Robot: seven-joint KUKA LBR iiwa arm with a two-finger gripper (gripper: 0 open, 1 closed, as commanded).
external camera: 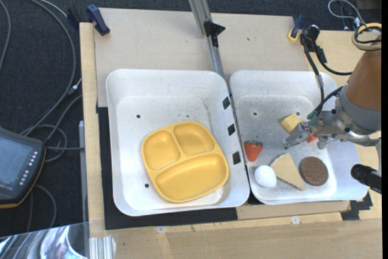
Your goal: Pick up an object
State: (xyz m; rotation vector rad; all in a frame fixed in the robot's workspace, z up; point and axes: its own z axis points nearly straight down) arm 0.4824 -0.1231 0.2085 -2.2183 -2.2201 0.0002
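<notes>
we look down at a slant on a pale wooden bench (pixel 151 33) bearing two shallow white plastic bins side by side. the left bin (pixel 121 94) holds a yellow plastic plate with three compartments (pixel 184 161), lying towards its near right corner. the right bin (pixel 267 85) holds five small things: a pale yellow block shaped like a cheese cube (pixel 290 122), a red toy strawberry with a green top (pixel 253 150), a white egg-shaped ball (pixel 265 176), a tan wedge like a slice of bread or cheese (pixel 290 170), and a round dark brown disc like a cookie (pixel 314 171). the egg touches the wedge's left corner, and the disc lies just beside the wedge on its right. the strawberry sits near the wall shared by the bins. the grey arm with its orange band (pixel 367 85) reaches in from the right, and its two-finger gripper (pixel 303 132) hangs low over the right bin, just beside the yellow block and above the wedge and disc. we cannot tell whether the claw is apart or together, and we see nothing between its tips.
</notes>
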